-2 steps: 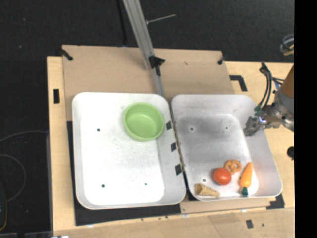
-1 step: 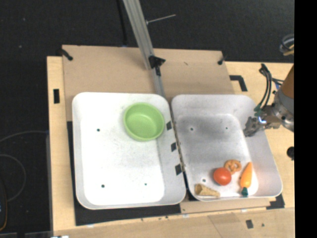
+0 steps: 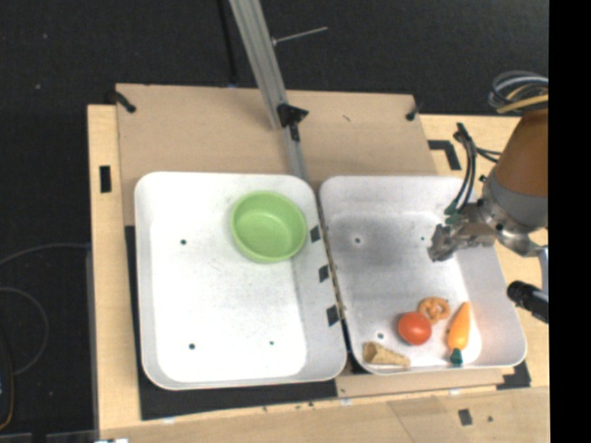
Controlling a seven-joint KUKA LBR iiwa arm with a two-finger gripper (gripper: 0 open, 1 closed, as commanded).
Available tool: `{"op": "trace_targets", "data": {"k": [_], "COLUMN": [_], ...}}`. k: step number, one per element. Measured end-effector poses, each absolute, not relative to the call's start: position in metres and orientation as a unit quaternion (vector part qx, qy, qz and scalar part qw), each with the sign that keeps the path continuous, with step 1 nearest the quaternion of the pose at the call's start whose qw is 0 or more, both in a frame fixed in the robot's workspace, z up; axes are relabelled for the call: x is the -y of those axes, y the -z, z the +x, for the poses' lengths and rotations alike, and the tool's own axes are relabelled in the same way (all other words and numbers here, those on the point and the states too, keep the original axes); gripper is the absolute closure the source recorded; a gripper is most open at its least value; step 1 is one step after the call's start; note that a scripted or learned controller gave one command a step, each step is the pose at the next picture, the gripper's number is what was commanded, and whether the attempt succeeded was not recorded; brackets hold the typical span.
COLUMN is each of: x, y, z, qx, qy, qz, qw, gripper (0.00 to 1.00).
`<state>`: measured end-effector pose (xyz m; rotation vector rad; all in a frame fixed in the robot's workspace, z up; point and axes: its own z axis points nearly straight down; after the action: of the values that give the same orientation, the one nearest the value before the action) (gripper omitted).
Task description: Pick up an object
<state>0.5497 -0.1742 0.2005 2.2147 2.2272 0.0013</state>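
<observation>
Four small items lie along the near edge of the right bin (image 3: 369,201): a tan wedge-shaped piece (image 3: 385,355) at the near-left corner, a red tomato (image 3: 415,328) beside it, a small brown knotted piece (image 3: 432,308) just behind the tomato, and an orange carrot (image 3: 458,326) with a green tip, lying close to the right wall. I take any of them as a candidate for the pick.

I judge the risks as follows. The tomato looks round and smooth, so it may roll or squirt out of a closing grip. It sits close against the brown piece, so a descent there could nudge one into the other. The carrot lies close to the bin wall, where a finger could strike the rim.

Farther back, the gripper (image 3: 443,245) hangs over the middle right of the same bin, well apart from the items and holding nothing that I can see. I cannot tell from here whether the jaws are released or clenched.

In the left bin (image 3: 166,247), a green bowl (image 3: 269,227) rests toward the far right corner. Its wide rim looks awkward for a narrow grip.
</observation>
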Motion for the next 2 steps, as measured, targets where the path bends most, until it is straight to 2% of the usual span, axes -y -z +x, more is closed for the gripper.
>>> {"op": "trace_targets", "data": {"k": [1, 2], "x": [0.122, 0.074], "y": [-0.220, -0.218], "z": [0.540, 0.525], "qx": [-0.710, -0.709], "qy": [-0.0016, -0.0008], "qz": [0.704, 0.705], "qw": [0.000, 0.000], "gripper": [1.00, 1.00]}}
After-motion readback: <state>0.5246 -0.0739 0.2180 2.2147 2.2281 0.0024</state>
